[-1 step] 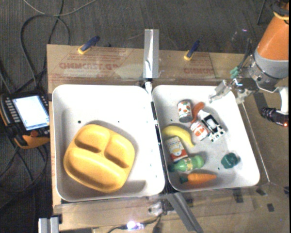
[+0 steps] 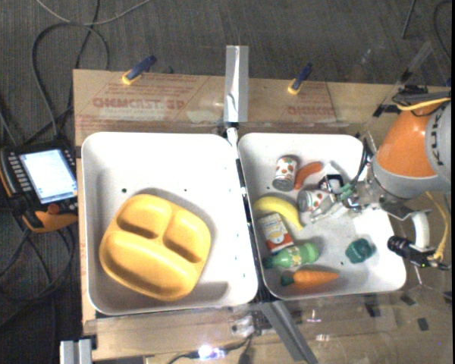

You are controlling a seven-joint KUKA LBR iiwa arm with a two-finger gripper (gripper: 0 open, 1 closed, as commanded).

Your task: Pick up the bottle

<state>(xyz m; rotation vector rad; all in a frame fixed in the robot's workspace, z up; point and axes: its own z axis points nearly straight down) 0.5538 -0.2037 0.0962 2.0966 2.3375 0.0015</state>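
Observation:
The bottle (image 2: pixel 292 257) is green with a pale label and lies on its side near the front of the right bin (image 2: pixel 379 279). Its cap points left, and it rests between a labelled can (image 2: pixel 274 230) and a carrot (image 2: pixel 312 278). My gripper (image 2: pixel 331 197) hangs low over the middle of the right bin, up and to the right of the bottle. It sits right beside a small silver can (image 2: pixel 312 199). The gripper is well apart from the bottle.
The right bin also holds a banana (image 2: pixel 279 207), another can (image 2: pixel 286 171), a red piece (image 2: pixel 309 171) and a teal object (image 2: pixel 359 249). A yellow divided plate (image 2: pixel 157 245) lies upside down in the left bin (image 2: pixel 98 165). A tablet (image 2: pixel 42 174) sits off the bench at left.

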